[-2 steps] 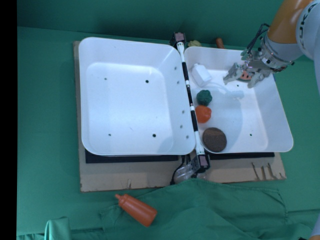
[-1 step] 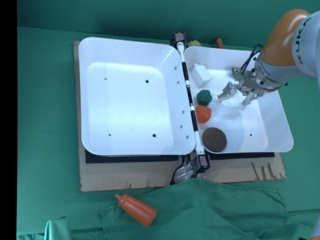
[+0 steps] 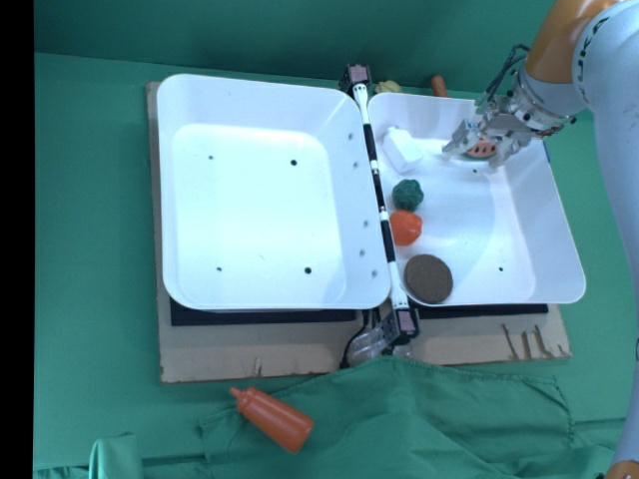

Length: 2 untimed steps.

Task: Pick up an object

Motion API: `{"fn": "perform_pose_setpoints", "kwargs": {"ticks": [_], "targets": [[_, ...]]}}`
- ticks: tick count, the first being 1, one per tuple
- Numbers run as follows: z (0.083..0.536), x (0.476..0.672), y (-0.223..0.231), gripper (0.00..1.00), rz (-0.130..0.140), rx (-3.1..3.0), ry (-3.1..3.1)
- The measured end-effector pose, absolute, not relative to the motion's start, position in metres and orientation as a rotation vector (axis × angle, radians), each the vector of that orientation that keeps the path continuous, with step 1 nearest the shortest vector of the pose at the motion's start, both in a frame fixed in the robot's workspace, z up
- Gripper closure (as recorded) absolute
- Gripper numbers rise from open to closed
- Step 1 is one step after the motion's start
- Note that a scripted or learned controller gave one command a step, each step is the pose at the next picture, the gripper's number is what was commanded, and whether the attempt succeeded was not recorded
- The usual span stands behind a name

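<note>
Left bin (image 3: 190, 118) is lying beside right bin (image 3: 539, 257). The arm (image 3: 589, 38) is reaching over the right bin's far side. A brown disc (image 3: 428, 278), orange piece (image 3: 404, 227), green piece (image 3: 407, 194) and white block (image 3: 402, 149) are sitting along its left wall. The gripper (image 3: 483, 146) is hanging with fingers clamped on a small red object (image 3: 483, 150).

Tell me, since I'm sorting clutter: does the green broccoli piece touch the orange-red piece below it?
Apart. The camera view shows a strip of white bin floor between the green broccoli piece and the orange-red piece.
</note>
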<state>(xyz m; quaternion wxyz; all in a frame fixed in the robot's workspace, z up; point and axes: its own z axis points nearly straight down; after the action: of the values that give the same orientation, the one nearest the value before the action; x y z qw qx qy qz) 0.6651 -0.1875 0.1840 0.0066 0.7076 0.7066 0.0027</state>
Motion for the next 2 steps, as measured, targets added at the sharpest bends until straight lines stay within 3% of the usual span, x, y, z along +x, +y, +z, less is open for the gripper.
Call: {"fn": "perform_pose_setpoints", "kwargs": {"ticks": [1,2], "targets": [[0.200,0.665,-0.188,1.00,0.013,2.209,2.200],[0.189,0.601,-0.188,1.00,-0.004,2.228,2.215]]}}
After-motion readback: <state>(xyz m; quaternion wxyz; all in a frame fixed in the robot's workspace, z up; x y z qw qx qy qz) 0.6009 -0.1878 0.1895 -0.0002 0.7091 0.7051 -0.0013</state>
